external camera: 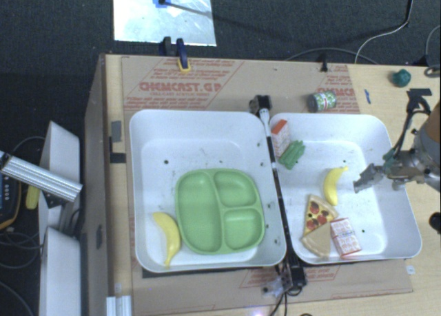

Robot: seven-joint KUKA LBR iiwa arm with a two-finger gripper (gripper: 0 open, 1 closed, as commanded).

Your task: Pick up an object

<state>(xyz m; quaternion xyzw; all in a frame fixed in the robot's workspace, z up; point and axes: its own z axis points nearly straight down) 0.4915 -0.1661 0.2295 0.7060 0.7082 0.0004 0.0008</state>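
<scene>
The right bin (406, 235) holds a small yellow banana (333, 185), a toy pizza slice (315, 218), a red and white carton (345, 237), a green block (292, 153) and an orange and white carton (279, 135). My gripper (365, 181) hangs over the right part of this bin, a short way right of the small banana and apart from it. Nothing shows in its grasp. In the left bin (141, 163) lie a green divided plate (220, 210) and a second banana (167, 237).
A green and white can (322, 100) lies on the bench behind the right bin. A teal ball (402, 77) sits at the far right back. The divider (272, 163) between the bins runs front to back. Cables trail across the back right.
</scene>
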